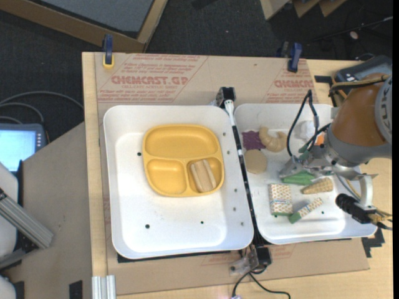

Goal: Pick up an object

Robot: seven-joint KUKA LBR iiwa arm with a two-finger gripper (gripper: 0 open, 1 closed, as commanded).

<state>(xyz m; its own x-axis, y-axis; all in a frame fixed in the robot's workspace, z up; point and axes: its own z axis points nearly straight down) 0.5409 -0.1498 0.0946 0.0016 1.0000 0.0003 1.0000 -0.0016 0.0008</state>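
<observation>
- The bench (156, 83) takes up the middle of the frame, a brown board with red print along its top part and blue clamps at its upper edge.
- The left bin (124, 192) sits at centre left, white and shallow.
- The right bin (312, 229) lies just beside it at centre right; the two rims touch along a dark strip.
- The arm (358, 120), grey with an orange band, comes in from the right edge and hangs over the right bin's right half.
- A yellow divided plate (181, 145) lies in the left bin's upper middle, and a tan block (201, 174) lies in its lower right compartment.
- The gripper (298, 167) is low in the middle of the right bin, just above a green object (299, 179); whether its pincer is apart or together cannot be told.
- The objects to pick lie in the right bin: a purple piece (252, 139) and a beige lump (272, 140) at upper left, a round pale disc (255, 161) below them.
- A patterned square packet (280, 198) lies lower centre, a tan wafer (318, 185) just right of the green object, and a small patterned bar (307, 208) below.
</observation>
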